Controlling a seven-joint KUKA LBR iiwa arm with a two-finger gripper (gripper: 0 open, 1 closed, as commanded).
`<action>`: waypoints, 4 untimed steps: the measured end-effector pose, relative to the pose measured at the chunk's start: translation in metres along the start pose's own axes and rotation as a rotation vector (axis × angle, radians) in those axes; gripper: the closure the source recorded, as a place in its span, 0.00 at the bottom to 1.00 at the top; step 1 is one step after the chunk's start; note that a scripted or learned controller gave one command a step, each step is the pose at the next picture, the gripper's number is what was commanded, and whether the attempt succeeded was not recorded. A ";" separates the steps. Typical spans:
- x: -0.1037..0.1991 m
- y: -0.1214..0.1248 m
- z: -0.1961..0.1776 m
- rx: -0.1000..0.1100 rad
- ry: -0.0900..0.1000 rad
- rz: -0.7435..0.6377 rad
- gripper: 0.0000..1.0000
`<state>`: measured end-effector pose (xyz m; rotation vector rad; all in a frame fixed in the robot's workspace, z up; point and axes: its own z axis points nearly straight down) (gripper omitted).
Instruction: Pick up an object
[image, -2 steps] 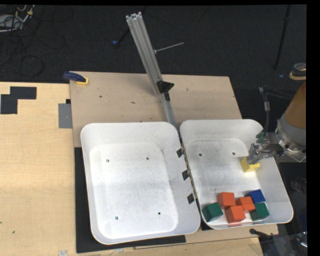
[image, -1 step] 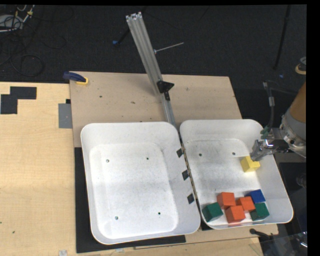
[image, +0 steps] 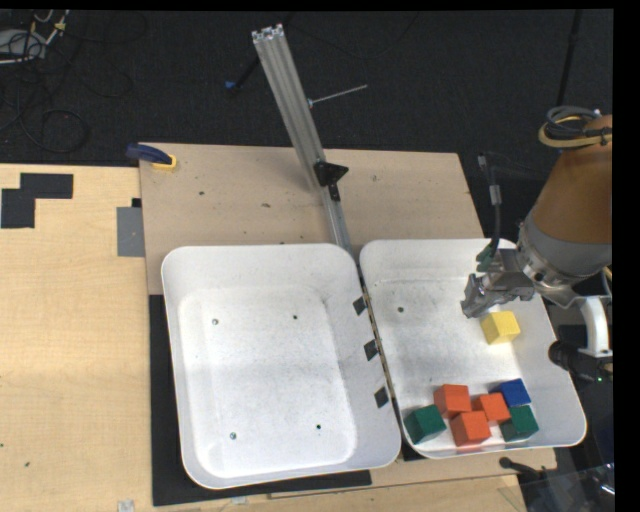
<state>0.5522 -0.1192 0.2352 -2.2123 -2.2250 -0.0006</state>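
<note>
Two white bins sit side by side — the left bin (image: 265, 360) beside the right bin (image: 430, 290), over which the arm (image: 572, 215) reaches. Its gripper (image: 486, 297) hangs just beside a yellow block (image: 501, 326) (whether they touch is unclear), nothing visibly between the fingers. Orange, green and blue blocks (image: 475, 412) cluster at the near edge.

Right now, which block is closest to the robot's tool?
The yellow block. It sits alone just below the tool in the right bin, while the orange, green and blue blocks are bunched together at the bin's near edge.
</note>
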 end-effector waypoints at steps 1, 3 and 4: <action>0.054 -0.004 0.008 0.002 0.000 0.001 1.00; 0.154 -0.003 0.008 0.003 -0.001 0.002 1.00; 0.210 0.003 0.000 0.000 -0.001 0.001 1.00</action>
